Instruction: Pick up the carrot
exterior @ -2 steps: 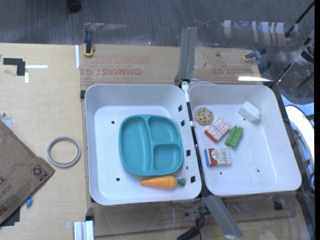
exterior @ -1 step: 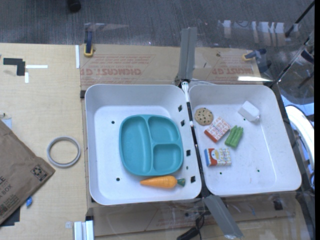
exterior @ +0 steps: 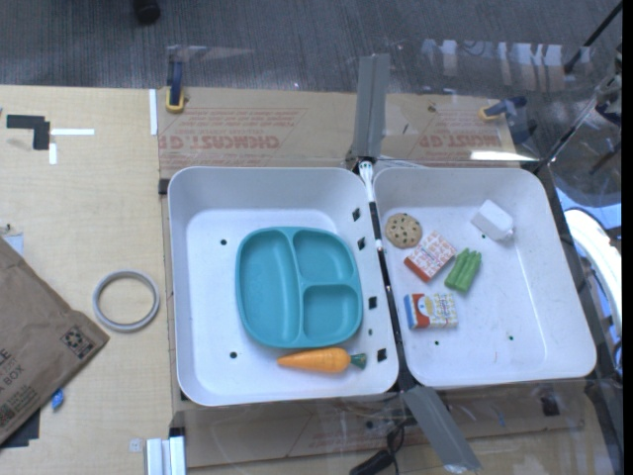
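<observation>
An orange carrot (exterior: pixel 316 361) with a green stem end lies flat on the floor of the left white bin (exterior: pixel 198 295), near its front wall. It rests just in front of a teal divided plate (exterior: pixel 297 287), close to the plate's front edge.
The right bin (exterior: pixel 554 305) holds a round cookie (exterior: pixel 403 230), a red-and-white packet (exterior: pixel 430 256), a green vegetable (exterior: pixel 463 270), a small colourful carton (exterior: pixel 431 311) and a white block (exterior: pixel 493 220). A tape ring (exterior: pixel 126 299) and a cardboard box (exterior: pixel 30 349) lie on the bench at left.
</observation>
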Available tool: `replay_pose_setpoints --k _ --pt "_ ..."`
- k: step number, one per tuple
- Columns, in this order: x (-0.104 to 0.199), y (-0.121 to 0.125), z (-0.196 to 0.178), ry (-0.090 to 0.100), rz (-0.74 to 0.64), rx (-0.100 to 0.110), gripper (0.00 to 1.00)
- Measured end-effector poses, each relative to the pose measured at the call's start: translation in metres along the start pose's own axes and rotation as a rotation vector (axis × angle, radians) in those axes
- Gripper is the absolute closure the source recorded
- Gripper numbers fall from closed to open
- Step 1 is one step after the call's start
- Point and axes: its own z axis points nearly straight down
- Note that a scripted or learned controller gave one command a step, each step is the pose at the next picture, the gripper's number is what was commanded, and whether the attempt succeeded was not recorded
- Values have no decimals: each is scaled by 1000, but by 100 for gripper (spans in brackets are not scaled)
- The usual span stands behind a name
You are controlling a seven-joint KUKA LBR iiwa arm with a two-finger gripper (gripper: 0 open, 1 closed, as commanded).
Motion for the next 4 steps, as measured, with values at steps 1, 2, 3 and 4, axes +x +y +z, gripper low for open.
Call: replay_pose_setpoints --k 1,2,3,4 --pt "-52 7 -1 1 -37 -1 100" --pt "-29 21 0 1 -397 -2 100" --pt "-5 25 -1 2 -309 -3 100" --pt "4 6 -1 1 -301 -1 100"
